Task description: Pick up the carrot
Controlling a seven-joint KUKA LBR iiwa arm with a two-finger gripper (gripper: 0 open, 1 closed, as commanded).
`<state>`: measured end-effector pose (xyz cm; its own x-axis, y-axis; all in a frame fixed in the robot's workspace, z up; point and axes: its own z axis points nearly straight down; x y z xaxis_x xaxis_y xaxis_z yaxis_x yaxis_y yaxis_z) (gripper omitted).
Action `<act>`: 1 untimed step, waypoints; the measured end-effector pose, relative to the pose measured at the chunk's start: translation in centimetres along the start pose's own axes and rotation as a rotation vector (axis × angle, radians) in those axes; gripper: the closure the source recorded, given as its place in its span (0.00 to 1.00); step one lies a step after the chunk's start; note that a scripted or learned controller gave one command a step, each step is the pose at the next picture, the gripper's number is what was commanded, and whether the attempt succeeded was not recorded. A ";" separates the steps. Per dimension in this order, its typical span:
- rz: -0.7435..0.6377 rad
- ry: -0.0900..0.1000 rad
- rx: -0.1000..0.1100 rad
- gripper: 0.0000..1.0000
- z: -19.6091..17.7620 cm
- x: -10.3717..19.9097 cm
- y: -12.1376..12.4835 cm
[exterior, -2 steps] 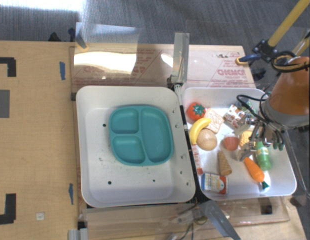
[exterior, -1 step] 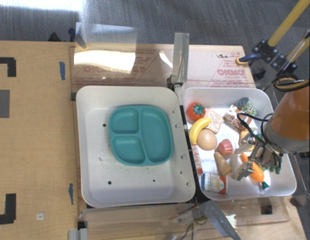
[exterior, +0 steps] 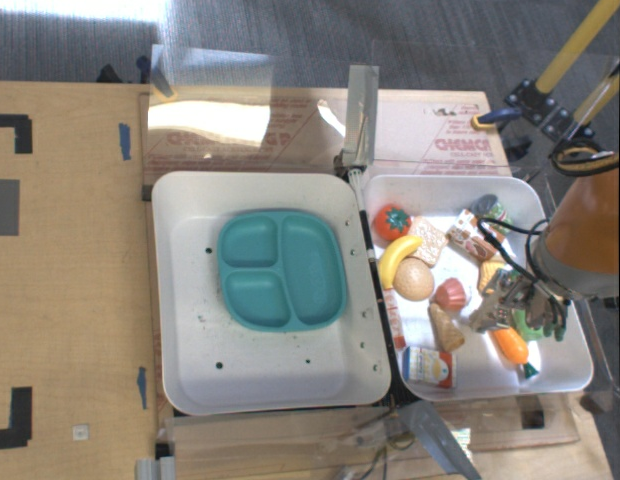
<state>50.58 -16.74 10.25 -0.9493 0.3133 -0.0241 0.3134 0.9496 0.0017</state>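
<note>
The carrot (exterior: 510, 346) is small and orange with a green tip, and lies near the front right corner of the right bin (exterior: 575, 368). My gripper (exterior: 508, 306) hangs just above and slightly behind it, over the bin's right side. The gripper's dark metal parts and cables hide the carrot's upper end. From the right edge the arm comes in with its orange band (exterior: 590, 230). I see nothing lifted off the bin floor.
The right bin is crowded: a tomato (exterior: 393, 221), a banana (exterior: 395, 258), a beige ball (exterior: 414, 279), a red piece (exterior: 451, 294), a bread piece (exterior: 445, 329), a small carton (exterior: 428, 365). The left bin (exterior: 180, 368) holds a teal divided plate (exterior: 283, 268).
</note>
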 end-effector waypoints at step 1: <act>0.262 0.015 0.003 1.00 -10.4 2.5 2.3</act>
<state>48.67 -13.76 20.61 -0.8360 0.5487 -0.0088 0.5487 0.8360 0.0032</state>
